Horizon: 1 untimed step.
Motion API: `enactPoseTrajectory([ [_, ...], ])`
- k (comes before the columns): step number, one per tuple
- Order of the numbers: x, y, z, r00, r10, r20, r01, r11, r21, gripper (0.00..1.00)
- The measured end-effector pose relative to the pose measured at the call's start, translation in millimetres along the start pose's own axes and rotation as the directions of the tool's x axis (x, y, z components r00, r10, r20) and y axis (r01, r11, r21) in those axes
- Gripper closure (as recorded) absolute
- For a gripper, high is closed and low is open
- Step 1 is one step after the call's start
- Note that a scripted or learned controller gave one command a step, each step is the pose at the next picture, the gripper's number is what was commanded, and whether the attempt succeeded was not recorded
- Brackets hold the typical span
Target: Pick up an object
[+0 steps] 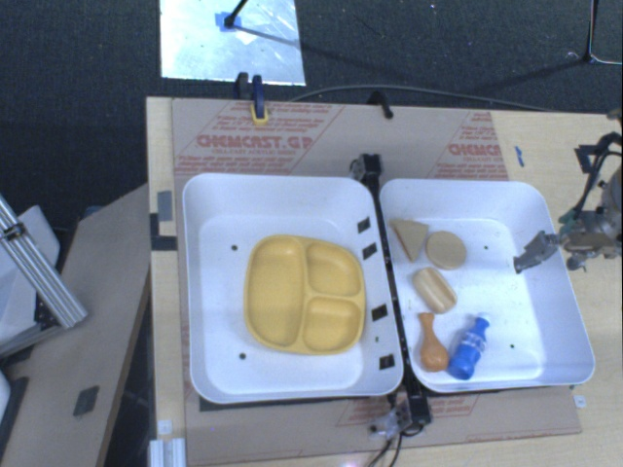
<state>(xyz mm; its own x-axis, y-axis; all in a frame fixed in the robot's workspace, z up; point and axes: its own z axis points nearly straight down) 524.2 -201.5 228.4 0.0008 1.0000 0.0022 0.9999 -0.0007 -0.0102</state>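
The right bin (506, 200) holds several small objects. A tan wedge (412, 237) and a round beige disc (447, 250) lie at its back left. A tan bun-shaped piece (434, 289) sits below them. An orange gourd-shaped toy (431, 345) and a blue bottle (469, 347) lie near the front edge. My gripper (537, 251) hangs over the right side of this bin, near its right wall. It is well to the right of the disc and apart from every object.
The left bin (209, 261) carries a yellow divided plate (306, 293). A black divider strip (382, 270) runs between the bins. Cardboard lines the bench under both bins. A shiny metal sheet (232, 25) lies beyond the bench at the back.
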Motion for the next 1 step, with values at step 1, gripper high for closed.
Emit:
enactPoseTrajectory([
  [1,0.7,2.6,-6.5,1.0,-0.004,0.003,0.004,1.0,-0.011,0.0],
])
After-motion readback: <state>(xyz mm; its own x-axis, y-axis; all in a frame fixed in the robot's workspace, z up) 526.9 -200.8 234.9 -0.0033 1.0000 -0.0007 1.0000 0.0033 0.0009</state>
